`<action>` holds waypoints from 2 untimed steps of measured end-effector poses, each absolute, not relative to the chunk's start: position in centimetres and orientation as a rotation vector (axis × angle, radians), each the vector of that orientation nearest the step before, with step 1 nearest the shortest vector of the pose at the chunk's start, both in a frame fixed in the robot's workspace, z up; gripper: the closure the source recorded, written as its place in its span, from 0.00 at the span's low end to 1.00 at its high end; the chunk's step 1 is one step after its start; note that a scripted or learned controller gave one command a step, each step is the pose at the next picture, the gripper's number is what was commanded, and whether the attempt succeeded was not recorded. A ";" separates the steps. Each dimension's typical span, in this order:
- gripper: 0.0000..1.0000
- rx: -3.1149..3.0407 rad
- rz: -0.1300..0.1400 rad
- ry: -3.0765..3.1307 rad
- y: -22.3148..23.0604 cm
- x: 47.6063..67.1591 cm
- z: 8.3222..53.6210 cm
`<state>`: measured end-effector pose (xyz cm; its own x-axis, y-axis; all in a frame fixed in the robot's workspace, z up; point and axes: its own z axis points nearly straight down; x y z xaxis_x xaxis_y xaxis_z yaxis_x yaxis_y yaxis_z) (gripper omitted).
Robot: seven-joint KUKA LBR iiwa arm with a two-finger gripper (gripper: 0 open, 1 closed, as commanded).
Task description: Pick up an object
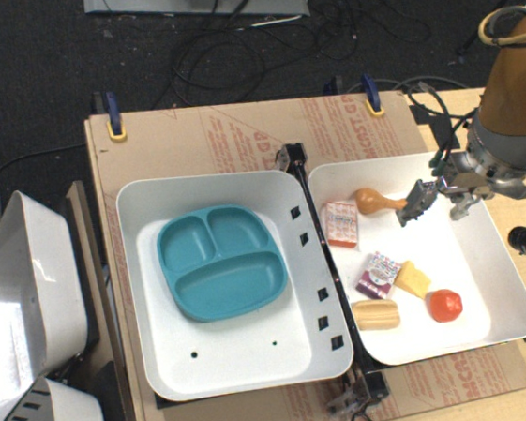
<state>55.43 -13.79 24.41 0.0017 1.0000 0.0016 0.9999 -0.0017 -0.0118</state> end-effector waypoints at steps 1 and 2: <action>0.00 -2.220 0.001 -2.222 -13.8 55.7 25.0; 0.00 -2.220 0.006 -2.216 -14.2 55.2 18.7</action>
